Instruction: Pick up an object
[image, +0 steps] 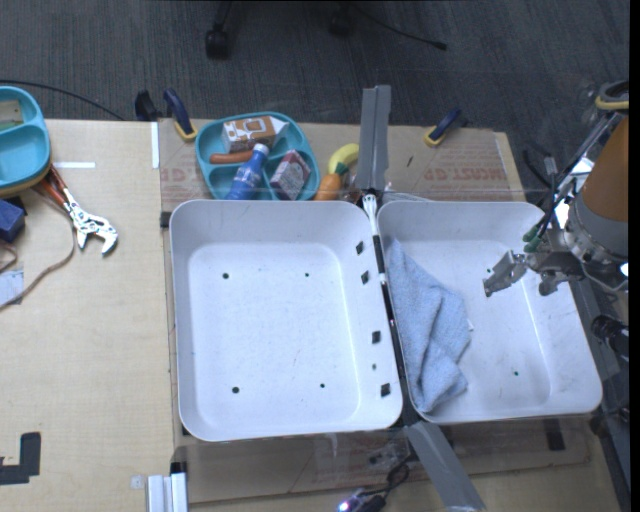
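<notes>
Camera view shows you the pincer (522, 278) spread wide with nothing between its fingers, over the right bin (560, 400), near the grey cloth (428, 330).

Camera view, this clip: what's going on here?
A robot arm reaches in from the right over the right bin. Its gripper hangs above the bin floor with nothing between its fingers. A crumpled grey-blue cloth lies along that bin's left side, apart from the gripper. The left bin sits alongside. No pick has happened yet.
</notes>
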